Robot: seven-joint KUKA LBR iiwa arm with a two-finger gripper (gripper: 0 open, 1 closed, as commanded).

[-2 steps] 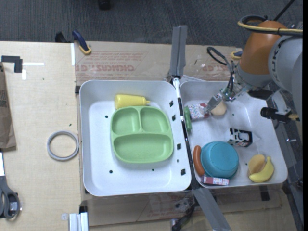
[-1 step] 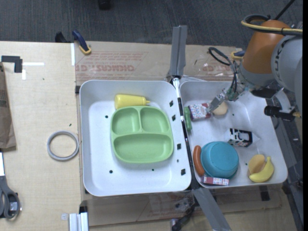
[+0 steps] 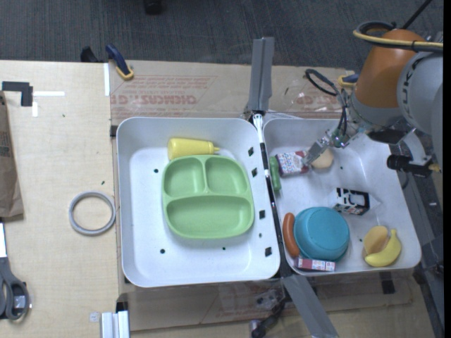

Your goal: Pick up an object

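My gripper point(image 3: 318, 151) hangs low in the back half of the right bin point(image 3: 394, 259), on the end of the grey arm with the orange band point(image 3: 384, 65). Its tip is right against a small tan rounded object point(image 3: 324, 161), which lies just below and to the right of it. A red-and-white packet point(image 3: 289, 163) lies immediately to the gripper's left. Whether anything is gripped is hidden by the tool itself.
The right bin also holds a blue bowl point(image 3: 322, 234), an orange sausage point(image 3: 289, 234), a banana point(image 3: 382, 246), a black-and-white item point(image 3: 351, 201) and a small flat packet point(image 3: 316, 264). The left bin point(image 3: 134, 224) holds a green divided plate point(image 3: 207, 196) and a yellow bottle point(image 3: 190, 147).
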